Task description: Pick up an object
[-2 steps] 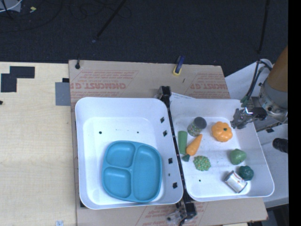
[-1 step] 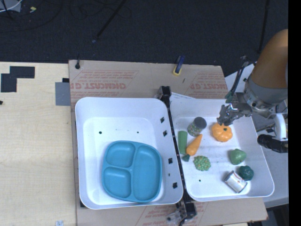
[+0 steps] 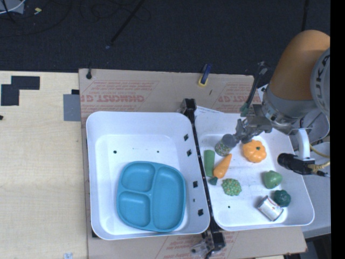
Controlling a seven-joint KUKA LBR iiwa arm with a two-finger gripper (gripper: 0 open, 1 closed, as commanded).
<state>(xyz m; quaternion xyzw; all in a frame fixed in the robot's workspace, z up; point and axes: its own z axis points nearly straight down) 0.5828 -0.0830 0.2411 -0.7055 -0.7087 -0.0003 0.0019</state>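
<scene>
A blue divided plate (image 3: 151,195) with 3 compartments lies in the left white bin (image 3: 99,144), toward its near side. The 2 bins sit side by side on a cardboard sheet (image 3: 135,93) printed with red lettering, which rests on a pale wooden bench (image 3: 38,171). A blue and yellow clip (image 3: 204,75) sits at the cardboard's far edge, while black and grey patches (image 3: 21,88) mark the benchtop at left. Dark carpet (image 3: 161,26) with loose cables stretches beyond the bench.
</scene>
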